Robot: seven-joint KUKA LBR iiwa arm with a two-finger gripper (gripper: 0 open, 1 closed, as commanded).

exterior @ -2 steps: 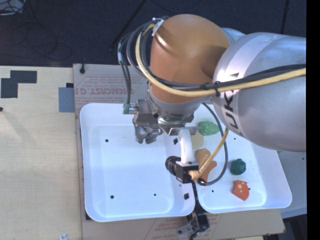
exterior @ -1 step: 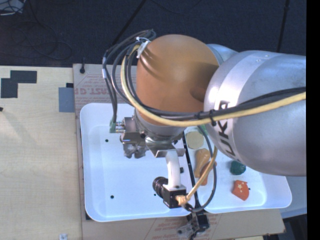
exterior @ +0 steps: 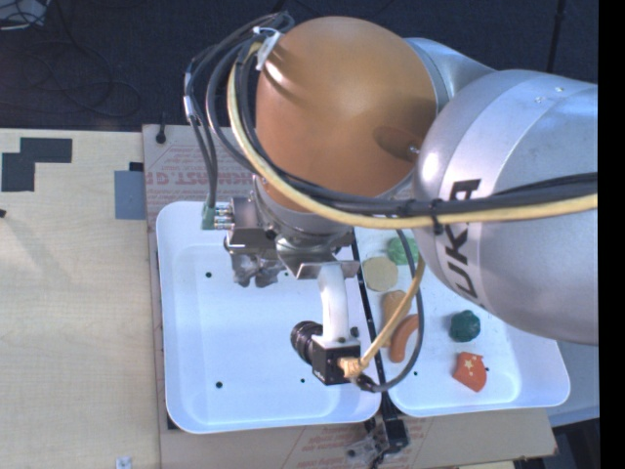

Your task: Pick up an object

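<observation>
We log the arm (exterior: 469,164) coming in from three o'clock, its orange band and grey wrist covering the twelve o'clock half of both bins. The hand (exterior: 256,274) hangs over the left bin (exterior: 195,360), near that bin's twelve o'clock wall; its dark fingers point down, but from this slant we cannot tell how far apart they stand, and we see nothing between them. At six o'clock from the hand, a white bracket carries a small black camera unit (exterior: 322,345) over the left bin's floor, with a yellow cable (exterior: 391,335) looping to it. The loose objects all lie in the right bin (exterior: 532,389). A green piece (exterior: 400,250) sits at that bin's twelve o'clock side, partly under the arm, with a pale beige disc (exterior: 381,274) touching it at six o'clock. Below that a tan and orange sausage-shaped piece (exterior: 398,332) lies close to the dividing wall. At three o'clock from it sits a dark green lump (exterior: 465,325), and just at six o'clock from that an orange-red strawberry-like piece (exterior: 471,370). Both bins rest on cardboard atop the pale wooden bench (exterior: 68,311).
</observation>
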